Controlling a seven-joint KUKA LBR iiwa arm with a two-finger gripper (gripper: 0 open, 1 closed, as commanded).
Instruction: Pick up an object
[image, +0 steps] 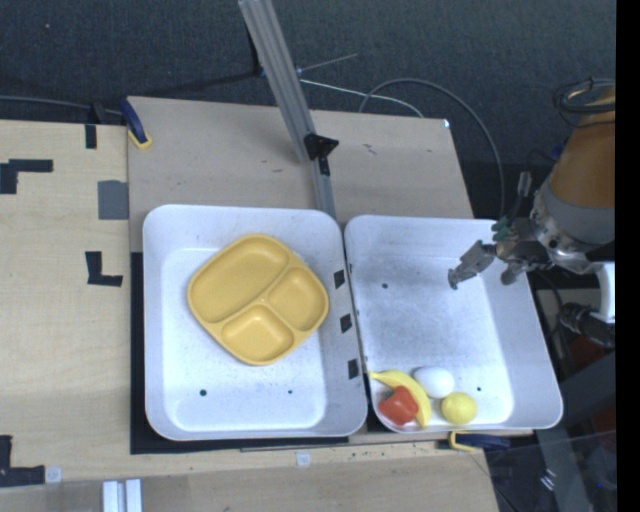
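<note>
Several small objects lie in the near corner of the right bin (520, 340): a yellow banana (412, 387), a red fruit-like piece (399, 406), a white egg-shaped object (434, 380) and a small yellow ball (459, 408). My gripper (490, 268) hovers over the far right part of that bin, well away from these objects. It is open, and nothing is between its fingers.
A yellow divided plate (258, 298) lies in the left bin (165, 330). A grey metal pole (290, 90) slants across the bench behind the bins. The ridge between the two bins runs down the middle.
</note>
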